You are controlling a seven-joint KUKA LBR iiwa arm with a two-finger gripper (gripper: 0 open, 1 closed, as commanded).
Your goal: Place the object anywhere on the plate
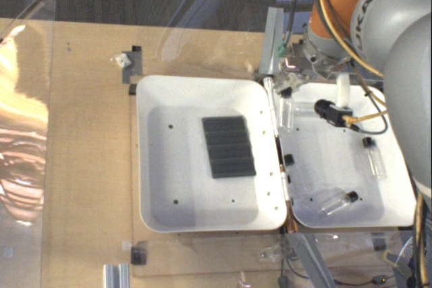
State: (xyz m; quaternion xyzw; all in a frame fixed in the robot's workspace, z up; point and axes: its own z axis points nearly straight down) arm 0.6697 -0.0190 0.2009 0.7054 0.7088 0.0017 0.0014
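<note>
**A:** Where is the plate?

**B:** The dark ribbed plate [229,146] lies flat in the middle of the left bin [152,165], its long side running away from the camera. Both bins sit side by side on the pale wooden worktop [81,145].

**A:** And the object?
**B:** I see clear vials with black caps, all in the right bin [398,212] and well apart from the plate. The front vial [337,201] lies tilted near the front wall. The side vial [372,158] lies toward the right wall. The wall vial [285,111] is just beside the wall shared with the left bin.

**A:** What about the arm?

**B:** The grey arm [398,17] reaches in from the right, with the gripper [322,71] over the far end of the right bin. Released or clenched, I cannot tell — the wrist hides it.
</note>
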